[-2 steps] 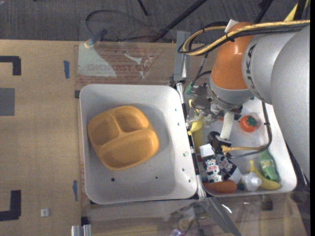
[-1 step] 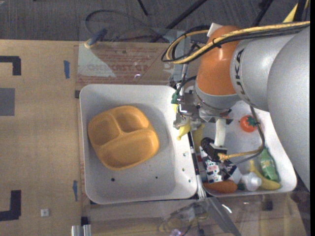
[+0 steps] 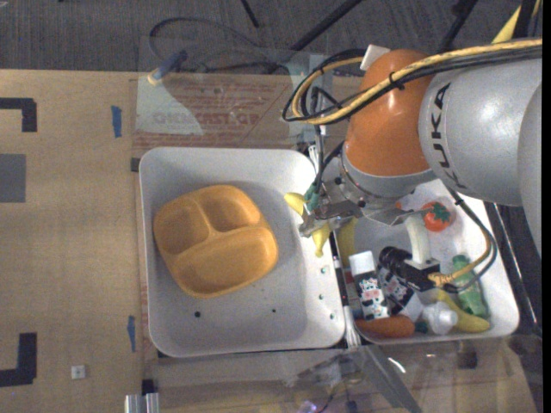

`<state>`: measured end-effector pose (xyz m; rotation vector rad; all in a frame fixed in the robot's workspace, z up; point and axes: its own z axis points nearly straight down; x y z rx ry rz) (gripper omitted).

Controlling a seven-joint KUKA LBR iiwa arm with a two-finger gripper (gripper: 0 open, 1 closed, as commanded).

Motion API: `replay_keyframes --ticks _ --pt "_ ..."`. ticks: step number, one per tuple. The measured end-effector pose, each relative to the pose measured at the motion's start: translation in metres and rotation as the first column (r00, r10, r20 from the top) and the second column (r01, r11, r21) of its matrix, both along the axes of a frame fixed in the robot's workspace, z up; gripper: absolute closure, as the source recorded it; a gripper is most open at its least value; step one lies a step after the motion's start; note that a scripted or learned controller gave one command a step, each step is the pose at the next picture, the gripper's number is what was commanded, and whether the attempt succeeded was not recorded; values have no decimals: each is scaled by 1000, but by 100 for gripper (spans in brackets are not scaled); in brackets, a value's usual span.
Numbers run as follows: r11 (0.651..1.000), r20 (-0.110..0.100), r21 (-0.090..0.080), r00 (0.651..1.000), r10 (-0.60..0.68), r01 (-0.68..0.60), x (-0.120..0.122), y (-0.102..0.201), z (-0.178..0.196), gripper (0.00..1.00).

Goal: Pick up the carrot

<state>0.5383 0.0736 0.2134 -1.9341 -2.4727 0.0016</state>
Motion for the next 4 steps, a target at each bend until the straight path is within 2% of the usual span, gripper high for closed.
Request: replay_keyframes --ticks 1,2,3,4 --pt "995 -1 -1 995 -99 99 -40 0 15 100" --pt "933 1 1 933 359 -359 -59 -1 -2 100" --pt "997 -1 0 997 73 -73 -59 29 -18 100" --pt "999 2 -1 999 -37 37 -8 76 -26 100"
